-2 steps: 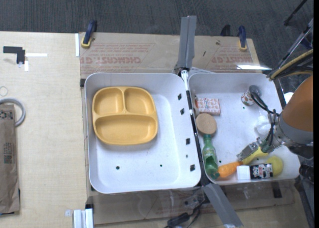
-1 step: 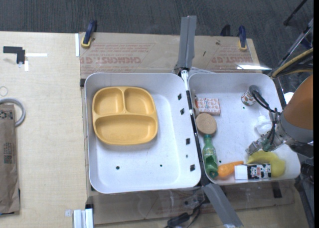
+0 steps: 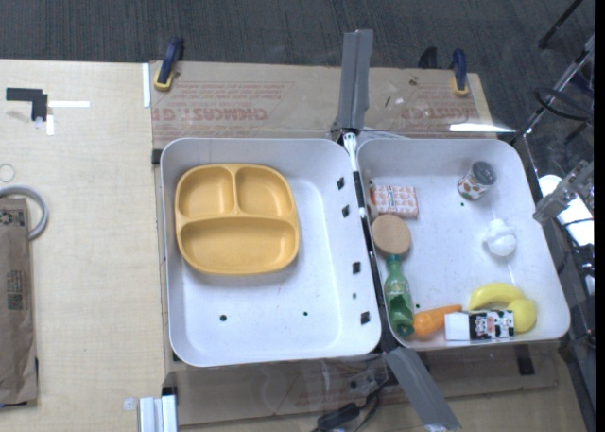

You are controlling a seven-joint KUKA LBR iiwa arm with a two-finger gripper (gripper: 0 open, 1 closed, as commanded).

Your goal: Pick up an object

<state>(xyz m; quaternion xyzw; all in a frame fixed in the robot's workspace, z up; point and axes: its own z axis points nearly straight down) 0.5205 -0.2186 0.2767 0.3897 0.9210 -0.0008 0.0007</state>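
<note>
The right bin (image 3: 529, 184) holds several small objects. A pink and white box (image 3: 392, 198) lies near its left wall, with a round brown disc (image 3: 391, 234) just below it. A green bottle (image 3: 397, 296) lies along the left wall, and an orange carrot (image 3: 437, 320) rests at its lower end. A yellow banana (image 3: 506, 303) sits in the front right corner above a small white carton with black markings (image 3: 480, 326). A white crumpled lump (image 3: 500, 241) lies near the right wall. A small can (image 3: 477, 180) stands at the back right.
The left bin (image 3: 274, 326) holds a yellow divided plate (image 3: 236, 218) in its back left part. A grey divider bar (image 3: 355, 80) runs between the bins at the back. A brown paper bag (image 3: 14, 298) lies on the bench at far left. Dark cables and metal frame parts (image 3: 567, 194) crowd the right edge.
</note>
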